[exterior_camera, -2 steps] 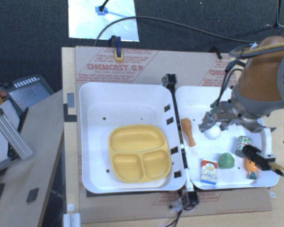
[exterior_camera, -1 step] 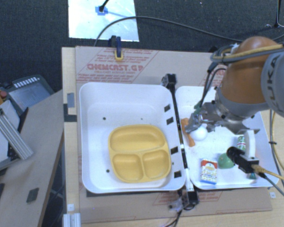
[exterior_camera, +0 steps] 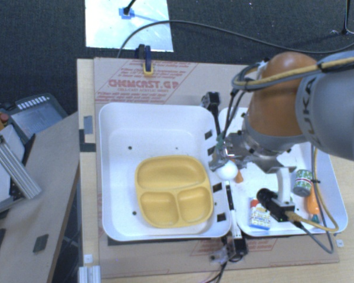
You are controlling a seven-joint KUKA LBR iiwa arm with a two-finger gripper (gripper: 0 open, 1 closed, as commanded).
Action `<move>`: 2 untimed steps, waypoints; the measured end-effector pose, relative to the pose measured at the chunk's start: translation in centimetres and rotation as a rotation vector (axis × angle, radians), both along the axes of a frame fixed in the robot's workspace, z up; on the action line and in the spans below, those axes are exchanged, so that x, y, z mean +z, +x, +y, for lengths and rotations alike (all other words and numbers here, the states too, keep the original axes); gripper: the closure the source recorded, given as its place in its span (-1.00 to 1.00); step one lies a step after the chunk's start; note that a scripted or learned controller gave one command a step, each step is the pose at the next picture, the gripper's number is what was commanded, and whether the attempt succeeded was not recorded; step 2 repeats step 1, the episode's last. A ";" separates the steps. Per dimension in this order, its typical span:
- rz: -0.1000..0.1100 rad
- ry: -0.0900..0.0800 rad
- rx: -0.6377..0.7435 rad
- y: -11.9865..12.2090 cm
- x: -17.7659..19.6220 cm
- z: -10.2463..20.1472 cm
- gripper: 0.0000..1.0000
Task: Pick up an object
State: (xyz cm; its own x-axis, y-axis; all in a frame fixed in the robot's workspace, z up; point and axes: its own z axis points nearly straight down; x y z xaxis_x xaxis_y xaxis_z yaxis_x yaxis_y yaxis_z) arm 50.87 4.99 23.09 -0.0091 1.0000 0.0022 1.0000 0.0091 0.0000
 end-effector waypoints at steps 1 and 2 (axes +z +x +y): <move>0.000 0.001 0.001 -1.6 0.0 5.0 1.00; 0.000 0.001 0.001 -1.6 0.0 5.0 1.00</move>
